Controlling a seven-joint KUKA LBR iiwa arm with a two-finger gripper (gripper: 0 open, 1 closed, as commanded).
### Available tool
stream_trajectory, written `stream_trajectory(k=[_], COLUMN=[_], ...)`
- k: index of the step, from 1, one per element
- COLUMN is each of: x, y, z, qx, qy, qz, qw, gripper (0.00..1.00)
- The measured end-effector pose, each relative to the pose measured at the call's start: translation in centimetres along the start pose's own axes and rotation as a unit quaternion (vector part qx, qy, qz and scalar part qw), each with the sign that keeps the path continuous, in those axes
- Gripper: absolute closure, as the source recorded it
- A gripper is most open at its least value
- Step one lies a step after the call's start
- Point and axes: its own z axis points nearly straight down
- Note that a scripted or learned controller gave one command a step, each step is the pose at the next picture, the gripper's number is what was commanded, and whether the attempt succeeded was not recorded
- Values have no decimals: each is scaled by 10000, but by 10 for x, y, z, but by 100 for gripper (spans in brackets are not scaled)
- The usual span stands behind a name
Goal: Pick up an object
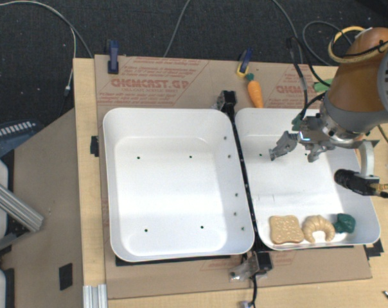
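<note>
My gripper (298, 151) hangs over the upper middle of the right bin (290, 185), its two grey fingers spread apart with nothing between them. Along the front edge of that bin lie three objects in a row: a tan square cracker (286, 229), a pale croissant (318, 228) and a small dark green piece (345, 222). They sit well below the gripper in the view, apart from it. An orange carrot (254, 92) lies on the cardboard behind the bins.
The left bin (175, 185) stands beside the right one, a black divider clip (227, 100) at their far junction. Blue clamps (112, 55) hold the cardboard at the back. Cables trail across the dark floor behind.
</note>
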Motion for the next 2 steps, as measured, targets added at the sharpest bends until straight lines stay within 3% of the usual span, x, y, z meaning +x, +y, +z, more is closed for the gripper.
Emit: stream_trajectory(k=[1, 2], x=[0, 1], y=[1, -4], z=[-3, 59], qx=[-30, -4], qy=[-2, 0], qz=[-3, -3], qw=[10000, 10000], gripper=[0, 0])
